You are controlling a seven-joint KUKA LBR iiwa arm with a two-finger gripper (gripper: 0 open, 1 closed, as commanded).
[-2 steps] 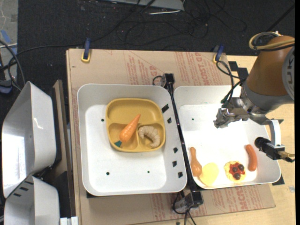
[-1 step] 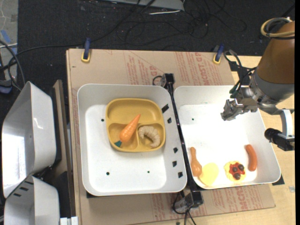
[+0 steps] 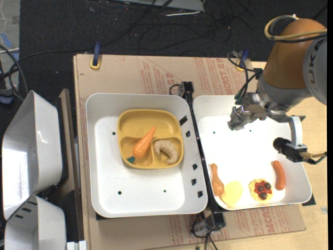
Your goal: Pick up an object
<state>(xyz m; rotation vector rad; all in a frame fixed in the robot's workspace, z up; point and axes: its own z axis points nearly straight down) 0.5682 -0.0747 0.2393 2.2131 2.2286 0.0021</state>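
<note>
Nearest you, along the near wall of the right-hand shallow white bin (image 3: 250, 158), lay four small toy foods. There was a peach-orange plastic drumstick (image 3: 216, 179) by the left wall and a flat pale-yellow disc (image 3: 233, 192) that seemed to touch its lower end. Beside those sat a small round yellow tart with dark red toppings (image 3: 261, 189), and a short orange-red sausage (image 3: 279, 174) lay just beyond it towards the right wall. Further back, in the left-hand shallow white bin (image 3: 145, 194), sat a yellow divided plastic plate (image 3: 125, 122) with an orange toy carrot (image 3: 144, 142) lying slantwise on it and a pale curled shrimp (image 3: 166, 151) in its near right compartment. Furthest from you, the two-finger gripper (image 3: 239, 120) hung over bare floor in the far part of the right bin, well apart from all four foods. You could see nothing held in it, and you could not tell whether it was apart or together. You were most likely in the approach step, with no grasp begun. The next move called for travelling towards the near wall, settling over one piece and descending. The sausage, clear of its neighbours, looked the simplest pick, though the bin wall was close
</note>
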